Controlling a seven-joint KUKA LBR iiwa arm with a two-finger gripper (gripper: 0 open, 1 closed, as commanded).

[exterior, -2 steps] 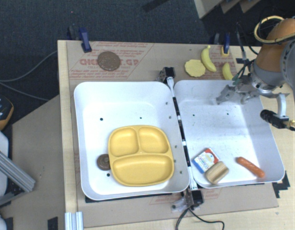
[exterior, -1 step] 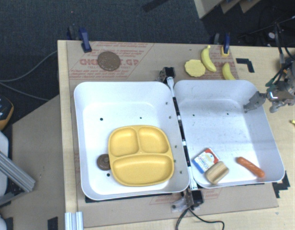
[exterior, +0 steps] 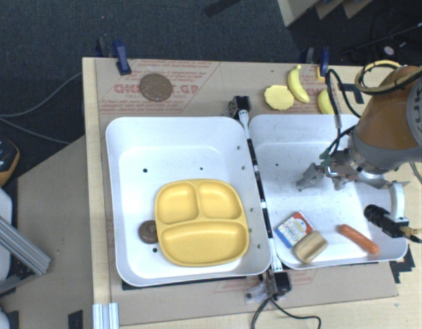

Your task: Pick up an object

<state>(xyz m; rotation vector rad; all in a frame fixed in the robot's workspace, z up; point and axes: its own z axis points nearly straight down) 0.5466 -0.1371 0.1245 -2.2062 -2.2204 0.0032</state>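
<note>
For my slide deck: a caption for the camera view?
Gripper over the right bin; yellow tray in the left bin.

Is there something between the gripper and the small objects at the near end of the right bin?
Nothing visible. The gripper sits above bare bin floor; the blue-and-red packet, tan block and orange sausage-shaped piece lie nearer the camera, with open floor between.

The claw (exterior: 312, 177) hangs low over the bare upper floor of the right bin (exterior: 283, 132), nothing between its fingers. Near that bin's front edge lie a small blue-and-red packet (exterior: 292, 228), a tan bread roll (exterior: 310, 246) touching it, and an orange hot dog (exterior: 359, 238). The left bin (exterior: 129, 142) holds a yellow divided plate (exterior: 199, 221) with a brown disc (exterior: 149, 232) at its left. On the counter (exterior: 197, 88) behind rest a banana (exterior: 298, 85) and a brown cookie (exterior: 155, 86).
</note>
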